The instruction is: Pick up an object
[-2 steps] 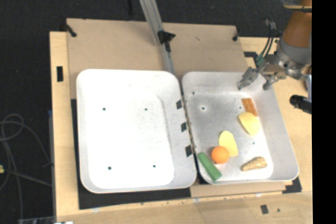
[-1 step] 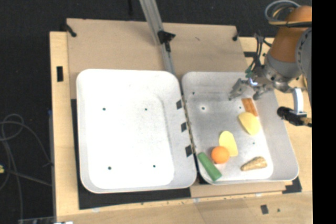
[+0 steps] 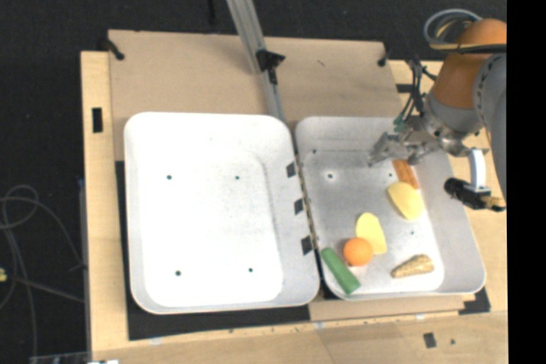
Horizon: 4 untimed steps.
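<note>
- Camera view, starting at its left: the left bin (image 3: pixel 209 209) sits on the table (image 3: pixel 205 72) with nothing in it to take, so the pick has to come from the right bin (image 3: pixel 341 149) beside it.
- At the near left corner of the right bin lies a green stick-shaped piece (image 3: pixel 339 270), resting against the bin wall; it looks light and stiff, probably a plastic toy, but the wall crowds one side, so a grip across its width would be awkward.
- Touching its upper end is a small orange ball (image 3: pixel 358 251); round and smooth, it would likely roll or slip away unless the grip closes squarely across its middle.
- Just above the ball lies a pale yellow rounded piece (image 3: pixel 371 232), flat-looking and light, touching the ball, so it is hard to take cleanly.
- Near the front wall lies a tan cone-like piece (image 3: pixel 413 267), apart from the rest; its narrow body looks the easiest to span across the short axis.
- Further up lies a larger yellow lump (image 3: pixel 406 201), with an orange stick (image 3: pixel 404 175) touching its top end.
- The tool (image 3: pixel 394 149) hovers just above that orange stick; whether it is spread or closed cannot be told, and nothing is seen in its hold.
- The orange stick looks light and rigid; a grip across its middle would suit it best.
</note>
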### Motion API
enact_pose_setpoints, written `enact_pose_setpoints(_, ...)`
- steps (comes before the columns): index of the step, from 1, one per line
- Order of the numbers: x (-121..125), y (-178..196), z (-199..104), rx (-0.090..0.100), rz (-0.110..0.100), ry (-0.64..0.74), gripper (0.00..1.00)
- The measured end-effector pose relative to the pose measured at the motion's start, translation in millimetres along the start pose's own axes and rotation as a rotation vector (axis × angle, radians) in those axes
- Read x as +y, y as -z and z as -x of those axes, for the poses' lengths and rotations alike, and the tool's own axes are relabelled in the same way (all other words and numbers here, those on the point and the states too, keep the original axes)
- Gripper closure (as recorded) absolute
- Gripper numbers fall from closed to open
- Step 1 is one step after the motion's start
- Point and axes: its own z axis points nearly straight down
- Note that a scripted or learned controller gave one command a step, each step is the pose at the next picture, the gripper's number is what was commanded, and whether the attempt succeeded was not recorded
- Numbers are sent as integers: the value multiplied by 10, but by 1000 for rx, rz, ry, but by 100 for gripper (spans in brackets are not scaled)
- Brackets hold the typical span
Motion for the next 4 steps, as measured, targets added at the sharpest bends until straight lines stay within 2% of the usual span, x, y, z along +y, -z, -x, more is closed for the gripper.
enact_pose_setpoints(1, 19, 145, 15, -4, 7, 3, 100)
enact_pose_setpoints(2, 16, 592, 8, 5, 0, 1, 100)
enact_pose_setpoints(3, 30, 1112, 30, 4, 1, 2, 100)
enact_pose_setpoints(4, 43, 1248, -508, 7, -3, -1, 100)
